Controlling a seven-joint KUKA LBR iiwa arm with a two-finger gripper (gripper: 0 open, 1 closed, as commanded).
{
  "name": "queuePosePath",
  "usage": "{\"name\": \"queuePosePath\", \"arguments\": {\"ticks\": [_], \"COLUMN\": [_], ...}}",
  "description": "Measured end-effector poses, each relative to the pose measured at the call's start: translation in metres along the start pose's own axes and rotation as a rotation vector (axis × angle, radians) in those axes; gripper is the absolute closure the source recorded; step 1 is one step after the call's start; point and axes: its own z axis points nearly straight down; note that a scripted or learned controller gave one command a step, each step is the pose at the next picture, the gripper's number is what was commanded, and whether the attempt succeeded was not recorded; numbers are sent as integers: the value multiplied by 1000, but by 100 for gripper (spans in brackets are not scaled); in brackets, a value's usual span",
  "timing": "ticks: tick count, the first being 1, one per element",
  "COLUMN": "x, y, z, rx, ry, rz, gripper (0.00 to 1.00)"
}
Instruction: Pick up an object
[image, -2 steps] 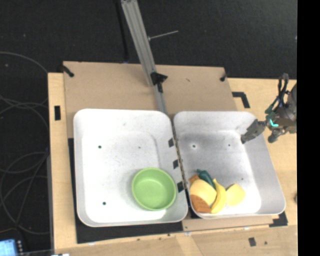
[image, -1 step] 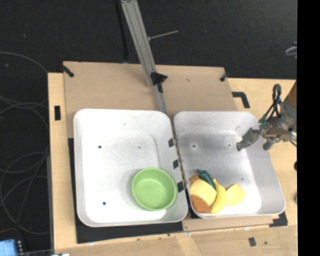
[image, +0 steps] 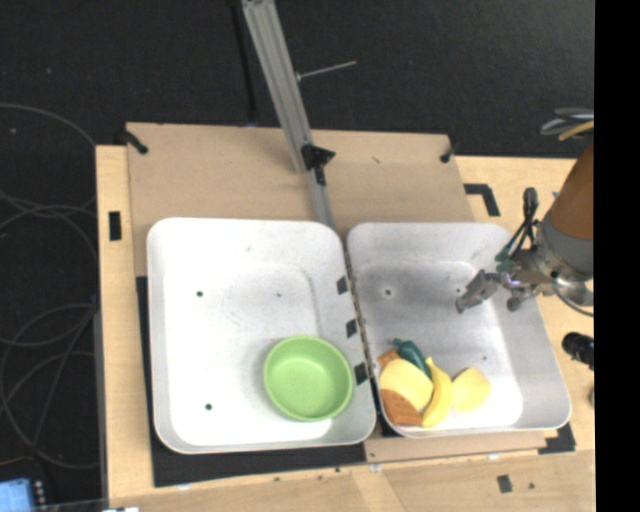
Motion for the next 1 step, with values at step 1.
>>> {"name": "queuePosePath", "arguments": {"ticks": [1], "x": [-2], "y": [-1], "z": [40], "rx": [-5], "ry": [0], "rz": [0], "gripper": [0]}}
